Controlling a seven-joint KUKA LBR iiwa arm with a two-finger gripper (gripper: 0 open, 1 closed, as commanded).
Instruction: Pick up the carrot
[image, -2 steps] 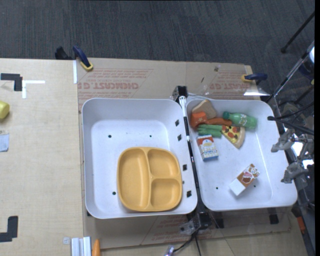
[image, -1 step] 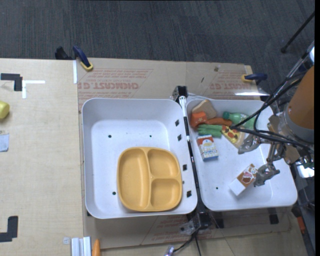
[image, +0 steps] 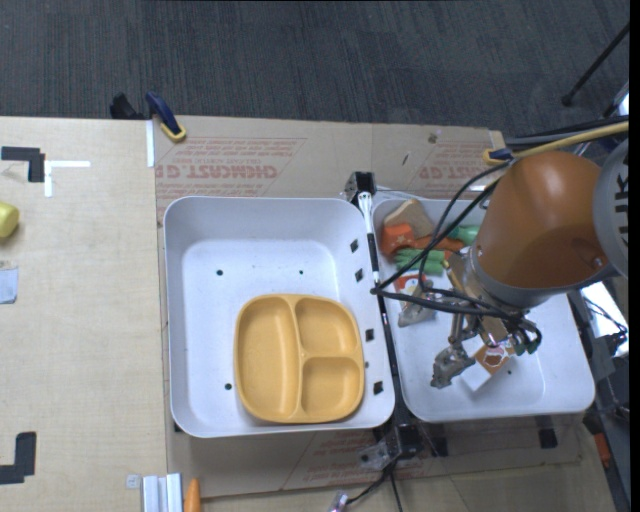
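Note:
The carrot (image: 399, 238), orange with a green end, lies in the far left part of the right bin (image: 560, 395), partly behind black cables. My gripper (image: 468, 362) hangs low over the middle of that bin, nearer the front than the carrot and well apart from it. A small orange and white piece (image: 492, 356) sits right by the gripper's tip; whether it is held I cannot make out. The arm's orange band (image: 545, 225) covers much of the bin's right side.
A yellow divided plate (image: 298, 357) lies in the left bin (image: 200, 300). Next to the carrot are a beige item (image: 407, 214) and green pieces (image: 462, 236). Black cables (image: 420, 292) cross the right bin. A yellow object (image: 6, 220) sits at the bench's far left.

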